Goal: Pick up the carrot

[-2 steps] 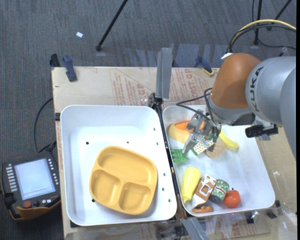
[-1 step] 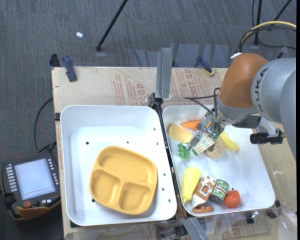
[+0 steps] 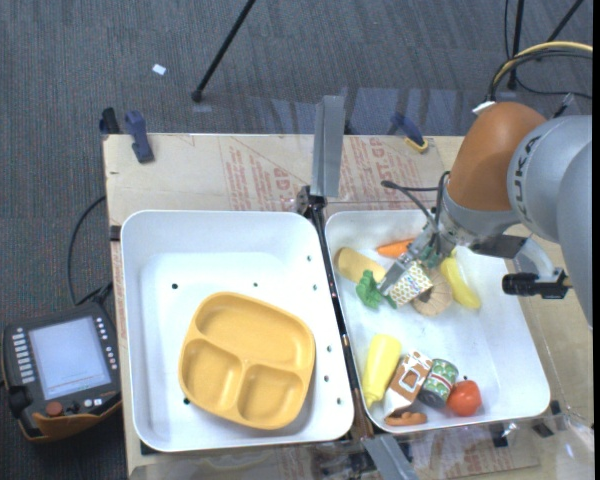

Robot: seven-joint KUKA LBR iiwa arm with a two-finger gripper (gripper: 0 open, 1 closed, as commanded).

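The carrot is a small orange piece lying near the back of the right bin, partly hidden by the arm's wrist. My gripper reaches down and to the left from the grey arm with the orange band. It sits just in front of the carrot, over a patterned box and a green vegetable. Nothing shows plainly in its grasp.
A pale yellow piece and a banana flank the gripper. At the bin's front lie a yellow corn-like piece, a carton, a can and a tomato. The left bin holds a yellow divided plate.
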